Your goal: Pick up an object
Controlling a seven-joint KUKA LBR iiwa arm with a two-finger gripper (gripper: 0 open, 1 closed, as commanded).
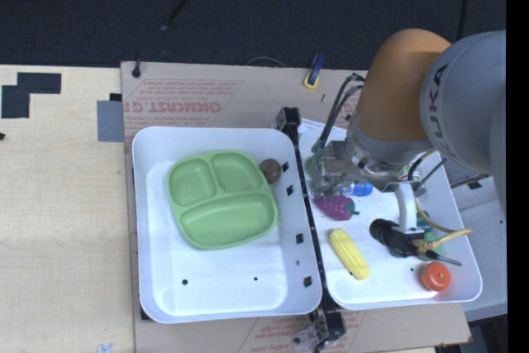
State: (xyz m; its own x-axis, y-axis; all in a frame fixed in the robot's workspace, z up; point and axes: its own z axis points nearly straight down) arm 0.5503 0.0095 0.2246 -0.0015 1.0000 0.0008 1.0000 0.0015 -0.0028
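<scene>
Right bin (463,281): gripper (335,178) over purple toy (335,207).

Glossy green plastic tray (223,201), smooth white bins (157,227)

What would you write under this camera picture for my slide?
Robot arm reaches over right bin of toys; green plate sits in left bin.

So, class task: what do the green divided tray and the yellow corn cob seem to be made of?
Green divided tray: probably moulded plastic, with a smooth, slightly satin finish; its colour is uniform and its compartment edges are rounded.
Yellow corn cob: likely a plastic or rubber toy, judging by its bright, even colour and soft sheen; the kernel texture is too small to judge.
</scene>
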